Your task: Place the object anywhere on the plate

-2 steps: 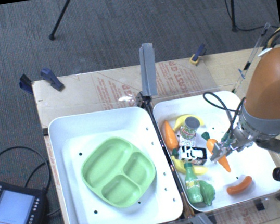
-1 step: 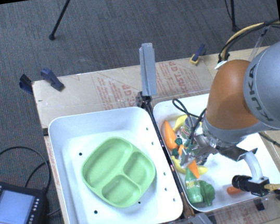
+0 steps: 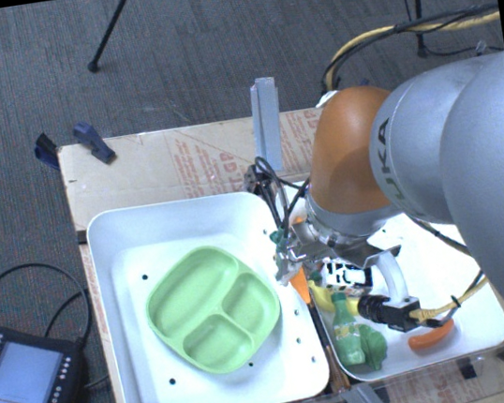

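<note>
A light green divided plate (image 3: 214,308) lies tilted in the left white bin (image 3: 115,265) with nothing on it. My gripper (image 3: 344,276) hangs low over the left part of the right bin (image 3: 484,320), under the orange wrist band, just right of the wall between the bins. Directly beneath and in front of it sit a yellow item (image 3: 322,295) and a green bottle-shaped toy (image 3: 349,334). An orange curved piece (image 3: 432,337) lies at the bin's front right. The arm hides much of the right bin.
A small orange piece (image 3: 299,287) sits at the divider between the bins. A grey upright post (image 3: 269,127) stands behind the bins. A teach pendant (image 3: 20,384) lies on the floor at left, and a blue clamp (image 3: 93,141) sits at the bench's back left corner.
</note>
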{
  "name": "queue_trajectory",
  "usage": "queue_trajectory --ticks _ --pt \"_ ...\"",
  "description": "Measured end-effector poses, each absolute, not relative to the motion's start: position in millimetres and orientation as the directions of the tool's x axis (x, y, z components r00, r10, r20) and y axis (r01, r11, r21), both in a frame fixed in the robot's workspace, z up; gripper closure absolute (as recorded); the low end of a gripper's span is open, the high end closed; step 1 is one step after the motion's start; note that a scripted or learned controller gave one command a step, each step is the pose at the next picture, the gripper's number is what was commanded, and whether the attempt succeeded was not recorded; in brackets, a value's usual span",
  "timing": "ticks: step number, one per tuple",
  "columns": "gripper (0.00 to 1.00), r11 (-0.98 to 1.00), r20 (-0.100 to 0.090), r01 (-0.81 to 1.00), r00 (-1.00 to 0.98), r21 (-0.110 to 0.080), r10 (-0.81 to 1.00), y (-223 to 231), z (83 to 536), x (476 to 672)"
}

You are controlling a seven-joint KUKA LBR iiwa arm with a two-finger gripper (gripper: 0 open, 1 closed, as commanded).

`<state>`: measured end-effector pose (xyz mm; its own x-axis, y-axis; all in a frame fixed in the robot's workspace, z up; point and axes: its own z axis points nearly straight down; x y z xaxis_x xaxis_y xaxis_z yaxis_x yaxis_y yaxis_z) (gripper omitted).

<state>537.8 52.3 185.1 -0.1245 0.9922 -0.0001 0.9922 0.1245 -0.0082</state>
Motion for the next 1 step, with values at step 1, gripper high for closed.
queue_trajectory --ticks 1 --pt "0.0 0.125 0.0 0.992 -0.125 -0.008 0.992 52.6 185.3 537.9"
